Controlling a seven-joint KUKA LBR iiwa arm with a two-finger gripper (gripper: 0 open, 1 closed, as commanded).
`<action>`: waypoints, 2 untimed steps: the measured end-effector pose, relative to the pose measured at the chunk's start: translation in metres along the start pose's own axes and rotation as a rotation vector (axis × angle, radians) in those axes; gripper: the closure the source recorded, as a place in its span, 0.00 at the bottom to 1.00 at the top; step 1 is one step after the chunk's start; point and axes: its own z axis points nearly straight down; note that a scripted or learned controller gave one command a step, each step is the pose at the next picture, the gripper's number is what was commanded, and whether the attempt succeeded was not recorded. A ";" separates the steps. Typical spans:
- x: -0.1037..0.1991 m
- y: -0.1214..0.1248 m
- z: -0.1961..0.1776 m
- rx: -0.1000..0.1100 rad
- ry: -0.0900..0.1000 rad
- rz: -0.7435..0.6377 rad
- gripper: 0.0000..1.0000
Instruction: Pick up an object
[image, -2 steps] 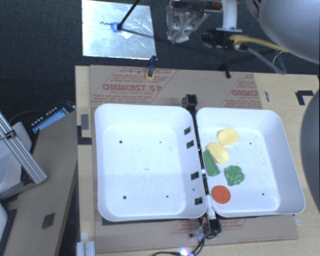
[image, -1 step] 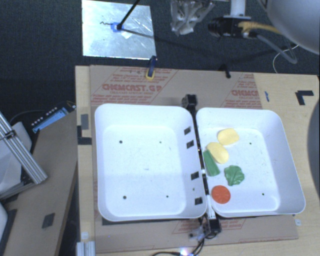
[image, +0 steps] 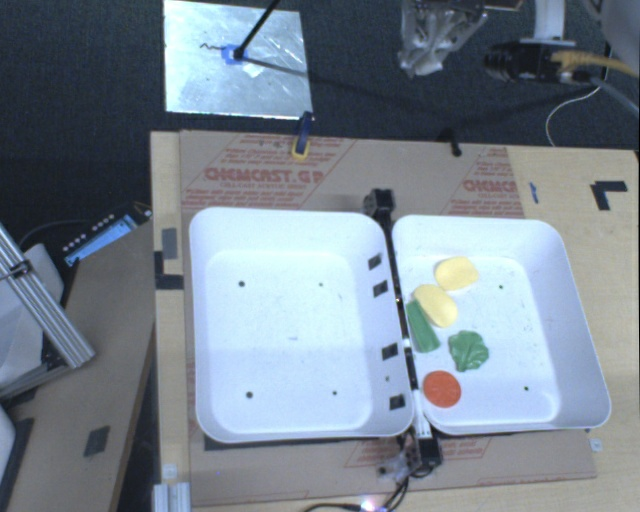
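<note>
Nearest you lay the round orange-red toy piece in the right-hand shallow white plastic bin, with a green leafy piece, a green pod and two pale yellow lumps close above it. The grey two-finger gripper hung well beyond the bins; you could not tell its jaws' state. You did best to choose the orange piece, standing slightly apart, and descend squarely over it.

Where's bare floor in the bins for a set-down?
Left bin: whole floor bare. Right bin: bare along its right wall and front right corner. Crowded by the divider: two yellow pieces, green strip, green leafy piece, red disc.
</note>
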 end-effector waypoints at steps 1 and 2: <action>-0.069 0.000 0.000 0.000 0.000 0.001 1.00; -0.132 -0.003 0.000 -0.001 0.000 0.000 1.00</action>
